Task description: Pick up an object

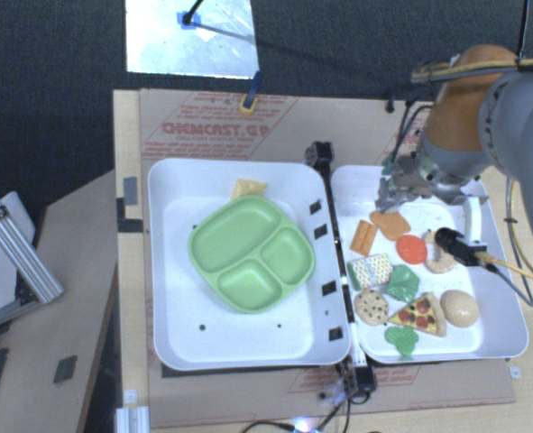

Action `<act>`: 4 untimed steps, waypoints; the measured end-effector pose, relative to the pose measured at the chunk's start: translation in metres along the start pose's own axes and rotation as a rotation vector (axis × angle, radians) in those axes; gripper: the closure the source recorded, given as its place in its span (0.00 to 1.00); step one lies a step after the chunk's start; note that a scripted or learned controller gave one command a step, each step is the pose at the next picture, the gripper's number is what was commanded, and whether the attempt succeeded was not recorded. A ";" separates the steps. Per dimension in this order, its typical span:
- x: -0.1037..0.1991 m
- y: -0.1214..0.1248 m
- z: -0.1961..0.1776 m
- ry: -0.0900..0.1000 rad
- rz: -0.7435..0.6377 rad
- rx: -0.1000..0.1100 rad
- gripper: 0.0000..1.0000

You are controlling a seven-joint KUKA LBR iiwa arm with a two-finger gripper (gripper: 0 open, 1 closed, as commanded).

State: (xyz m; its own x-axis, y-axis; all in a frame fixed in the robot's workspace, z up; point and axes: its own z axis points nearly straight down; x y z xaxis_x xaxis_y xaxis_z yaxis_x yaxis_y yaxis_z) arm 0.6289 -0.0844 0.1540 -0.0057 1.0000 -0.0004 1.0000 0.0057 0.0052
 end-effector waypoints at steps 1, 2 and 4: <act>-0.007 -0.005 -0.059 -0.001 0.004 -0.002 1.00; -0.007 -0.004 -0.072 0.000 0.001 0.001 1.00; 0.058 -0.090 -0.077 0.001 0.003 0.004 1.00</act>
State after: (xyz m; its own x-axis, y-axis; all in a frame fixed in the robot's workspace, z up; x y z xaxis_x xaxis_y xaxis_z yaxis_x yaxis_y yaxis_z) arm 0.5385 -0.0266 0.2309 -0.0026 1.0000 0.0005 1.0000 0.0026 0.0014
